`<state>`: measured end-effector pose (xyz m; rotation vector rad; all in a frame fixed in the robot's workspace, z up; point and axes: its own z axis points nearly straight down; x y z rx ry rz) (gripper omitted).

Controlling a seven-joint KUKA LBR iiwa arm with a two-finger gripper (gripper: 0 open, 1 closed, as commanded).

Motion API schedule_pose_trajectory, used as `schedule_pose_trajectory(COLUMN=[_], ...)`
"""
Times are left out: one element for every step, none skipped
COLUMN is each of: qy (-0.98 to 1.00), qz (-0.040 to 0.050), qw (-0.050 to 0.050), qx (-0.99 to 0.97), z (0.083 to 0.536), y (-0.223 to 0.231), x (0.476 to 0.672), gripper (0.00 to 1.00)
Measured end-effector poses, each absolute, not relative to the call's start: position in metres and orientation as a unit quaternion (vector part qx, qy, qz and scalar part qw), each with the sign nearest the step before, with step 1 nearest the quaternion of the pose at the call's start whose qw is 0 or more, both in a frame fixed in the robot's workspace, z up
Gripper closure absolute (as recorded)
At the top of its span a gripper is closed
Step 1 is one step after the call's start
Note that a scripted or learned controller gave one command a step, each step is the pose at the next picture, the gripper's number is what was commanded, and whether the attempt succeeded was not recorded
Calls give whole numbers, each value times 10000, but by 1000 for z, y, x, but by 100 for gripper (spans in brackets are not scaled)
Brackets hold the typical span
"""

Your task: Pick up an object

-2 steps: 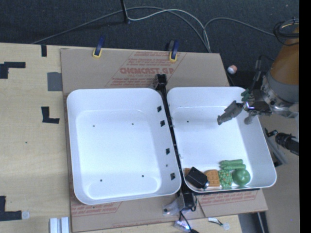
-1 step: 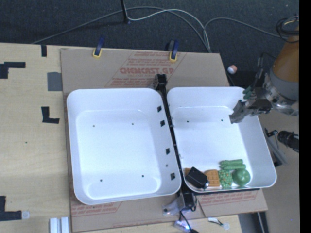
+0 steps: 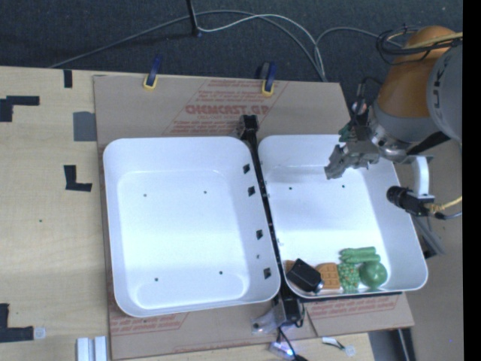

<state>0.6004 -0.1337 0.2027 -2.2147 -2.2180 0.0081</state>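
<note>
Your gripper [image 3: 336,165] sits upper right, over the right bin [image 3: 391,201] (grip state: cannot tell); toys [image 3: 359,269] lower right.

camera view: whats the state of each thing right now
gripper: over the right bin's far end, nothing seen in it
right bin: objects bunched at its near edge
black object: lying tilted, untouched
green toys: lying in the near corner
left bin: upright
</note>
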Motion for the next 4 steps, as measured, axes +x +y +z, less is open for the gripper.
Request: schedule_pose_trajectory(qy=[-7070,-7080,-7072,-7071], qz=[-3,3,5,-2], qw=[-5,8,6,-2], qx=[-7073,-7062,-7070,-7072], z=[232,222,212,225], y=[-141,-116,-107,-104], x=[563,597,570,524], gripper=[100,100,100,100])
